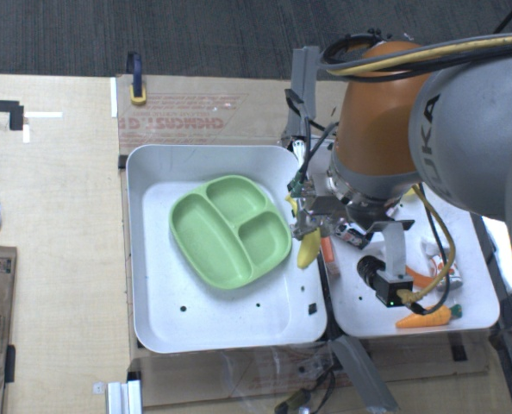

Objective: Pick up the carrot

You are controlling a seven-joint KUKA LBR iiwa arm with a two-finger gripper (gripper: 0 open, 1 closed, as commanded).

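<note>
The carrot, orange with a green tip at its right end, lies at the front of the right bin. My gripper hangs over the seam between the two bins, well to the left of the carrot and apart from it. A yellow banana-like piece and a small red-orange piece show just below the gripper. The arm's big orange and grey wrist hides much of the right bin.
A green divided plate lies in the left bin. Another thin orange piece and a white item lie in the right bin behind the carrot. A black cable with a connector dangles near them.
</note>
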